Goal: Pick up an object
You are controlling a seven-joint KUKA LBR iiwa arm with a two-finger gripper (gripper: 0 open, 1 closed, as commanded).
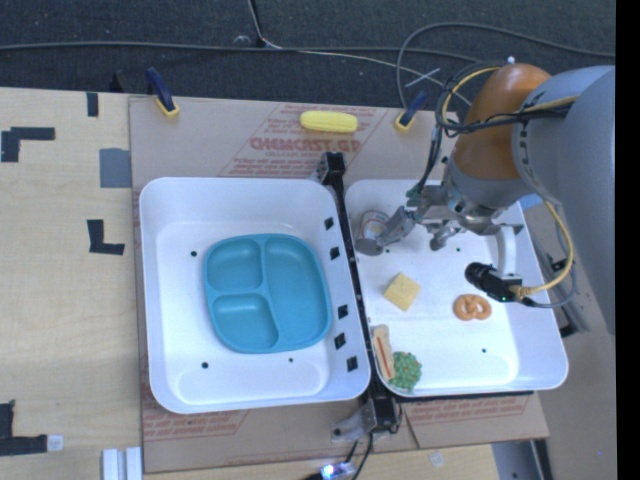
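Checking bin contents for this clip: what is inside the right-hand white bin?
The right bin holds a yellow block, a pretzel, a hot dog and a green broccoli-like piece. The gripper reaches in at its upper left; the arm covers the upper right corner.

Right bin (540, 368): open floor through the middle — cheese cube (403, 291), pretzel (472, 308), hot dog (382, 349) and broccoli (405, 369) lie scattered.
Left bin (170, 368): blue tray (266, 292) takes the centre — bare margins around.
Divider (345, 268): black clips along it.
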